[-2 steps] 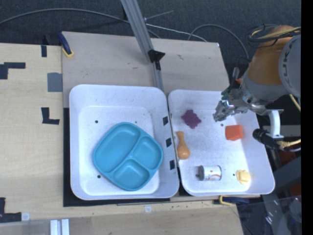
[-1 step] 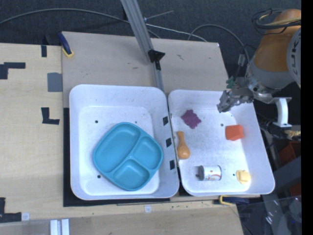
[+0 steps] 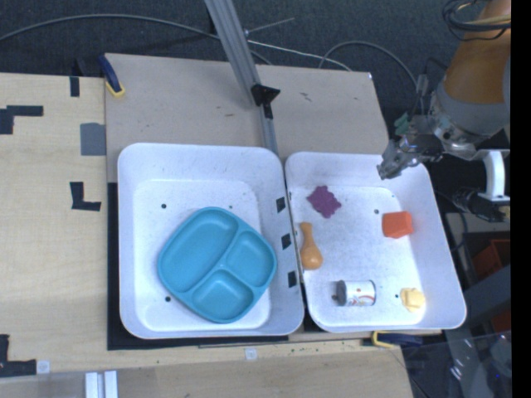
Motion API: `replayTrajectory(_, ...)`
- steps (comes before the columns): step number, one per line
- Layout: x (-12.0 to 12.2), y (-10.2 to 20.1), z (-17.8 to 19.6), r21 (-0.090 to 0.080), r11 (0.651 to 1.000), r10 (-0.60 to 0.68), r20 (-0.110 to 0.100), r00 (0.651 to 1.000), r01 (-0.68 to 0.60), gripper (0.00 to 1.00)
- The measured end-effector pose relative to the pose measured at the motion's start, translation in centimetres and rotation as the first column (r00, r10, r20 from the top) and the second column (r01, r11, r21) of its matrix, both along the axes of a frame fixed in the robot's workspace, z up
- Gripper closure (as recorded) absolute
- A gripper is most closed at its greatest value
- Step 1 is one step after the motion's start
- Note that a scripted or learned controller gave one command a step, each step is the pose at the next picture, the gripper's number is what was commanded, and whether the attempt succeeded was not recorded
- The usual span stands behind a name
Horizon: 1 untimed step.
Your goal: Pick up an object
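Your claw (image 3: 392, 167) hung over the right bin's (image 3: 444, 259) upper right rim; I couldn't tell its state. The orange block (image 3: 397, 225) lay below it, right of centre

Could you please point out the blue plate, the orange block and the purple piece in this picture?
blue plate (image 3: 217, 263): camera view, on the ridge where its three compartments meet.
orange block (image 3: 397, 225): camera view, middle of its top face.
purple piece (image 3: 323, 201): camera view, its centre.
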State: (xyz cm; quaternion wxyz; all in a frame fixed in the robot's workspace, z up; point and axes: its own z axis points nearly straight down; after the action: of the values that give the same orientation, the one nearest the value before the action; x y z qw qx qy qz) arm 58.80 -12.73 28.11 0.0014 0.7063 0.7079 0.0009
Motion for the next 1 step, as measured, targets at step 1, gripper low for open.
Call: replayTrajectory(1,0.16,5.76,-0.46,0.002,1.000,0.005,-0.005,1.000,-0.005,1.00)
